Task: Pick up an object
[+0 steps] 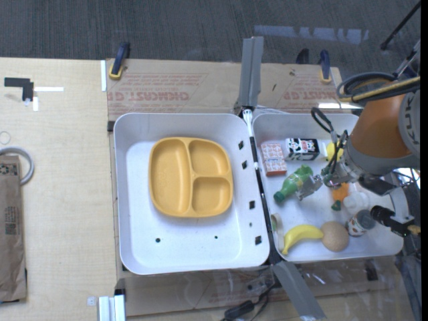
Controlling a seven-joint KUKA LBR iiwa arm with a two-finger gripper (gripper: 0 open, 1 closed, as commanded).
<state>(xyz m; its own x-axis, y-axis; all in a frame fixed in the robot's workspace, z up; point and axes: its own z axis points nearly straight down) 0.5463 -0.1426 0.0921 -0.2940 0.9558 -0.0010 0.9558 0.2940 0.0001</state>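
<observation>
The arm (pixel 381 129) reaches in from the right over the right bin (pixel 287 120), its gripper (pixel 313 187) low, just beside the green bottle (pixel 292 183) lying tilted near the bin's middle. The fingers look close to the bottle's right end, but whether they are spread or closed on it I cannot tell. Behind the bottle lie a red box (pixel 273 158) and a black-and-white carton (pixel 301 148). A banana (pixel 300 235) and a tan ball (pixel 335 236) sit touching at the front. The left bin (pixel 134 199) holds a yellow divided plate (pixel 191 176)
</observation>
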